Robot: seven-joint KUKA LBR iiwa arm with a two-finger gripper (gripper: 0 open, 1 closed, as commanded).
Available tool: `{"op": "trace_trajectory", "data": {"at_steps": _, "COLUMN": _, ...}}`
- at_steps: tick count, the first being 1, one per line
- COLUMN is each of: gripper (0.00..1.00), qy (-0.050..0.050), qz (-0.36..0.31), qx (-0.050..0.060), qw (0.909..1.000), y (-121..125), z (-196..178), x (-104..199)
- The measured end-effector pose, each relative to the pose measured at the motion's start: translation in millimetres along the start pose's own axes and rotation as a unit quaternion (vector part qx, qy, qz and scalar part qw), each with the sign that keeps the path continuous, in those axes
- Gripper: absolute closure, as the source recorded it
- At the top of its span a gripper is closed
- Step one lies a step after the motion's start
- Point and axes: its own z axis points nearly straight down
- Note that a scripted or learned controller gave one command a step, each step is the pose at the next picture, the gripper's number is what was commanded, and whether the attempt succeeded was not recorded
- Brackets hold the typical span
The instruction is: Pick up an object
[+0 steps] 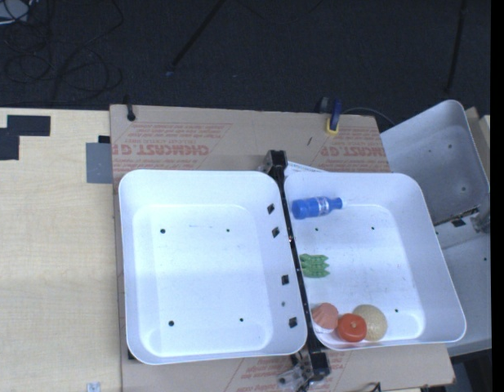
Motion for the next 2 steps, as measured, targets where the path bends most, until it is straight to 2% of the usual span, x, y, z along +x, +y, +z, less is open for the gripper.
{"op": "trace_trajectory", "data": {"at_steps": 1, "gripper": 1.00, "qy": 0.001, "qz": 0.001, "qx": 0.002, "qw": 1.0000, "y": 0, "z": 24, "x": 0}}
{"op": "trace_trajectory", "data": {"at_steps": 2, "gripper": 1.00, "qy": 0.000, "qz": 0.000, "qx": 0.000, "qw": 1.0000, "y": 0, "z": -1, "x": 0}}
